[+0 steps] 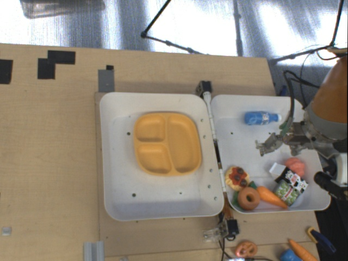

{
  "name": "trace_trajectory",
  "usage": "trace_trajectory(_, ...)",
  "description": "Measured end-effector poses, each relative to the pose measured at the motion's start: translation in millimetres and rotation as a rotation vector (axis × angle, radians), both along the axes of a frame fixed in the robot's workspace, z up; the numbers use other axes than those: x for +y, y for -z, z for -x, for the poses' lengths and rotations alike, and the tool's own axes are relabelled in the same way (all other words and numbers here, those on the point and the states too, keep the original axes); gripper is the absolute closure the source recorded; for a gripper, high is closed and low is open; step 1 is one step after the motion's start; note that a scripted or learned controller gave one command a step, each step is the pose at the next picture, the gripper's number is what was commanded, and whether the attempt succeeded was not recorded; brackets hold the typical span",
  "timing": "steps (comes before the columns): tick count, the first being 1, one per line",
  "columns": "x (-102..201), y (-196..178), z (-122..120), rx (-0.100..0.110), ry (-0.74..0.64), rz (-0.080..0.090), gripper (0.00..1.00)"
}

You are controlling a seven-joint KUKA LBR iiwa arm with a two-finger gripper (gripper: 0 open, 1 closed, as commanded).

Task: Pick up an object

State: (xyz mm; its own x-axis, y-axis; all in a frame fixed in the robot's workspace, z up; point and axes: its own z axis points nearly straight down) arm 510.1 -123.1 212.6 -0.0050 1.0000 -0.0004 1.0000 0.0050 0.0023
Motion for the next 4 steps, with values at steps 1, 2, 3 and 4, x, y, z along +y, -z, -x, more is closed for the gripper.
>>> trace_trajectory(1, -48, 97, 19, -0.012, -0.139, 0.006, 0.00)
trace_trajectory(2, -83, 100, -45, -0.003, -0.333, 0.002, 0.00)
trace_trajectory(3, -83, 126, 6, -0.006, -0.515, 0.005, 0.00)
trace_trajectory(4, -28, 126, 20, -0.008, -0.392, 0.005, 0.00)
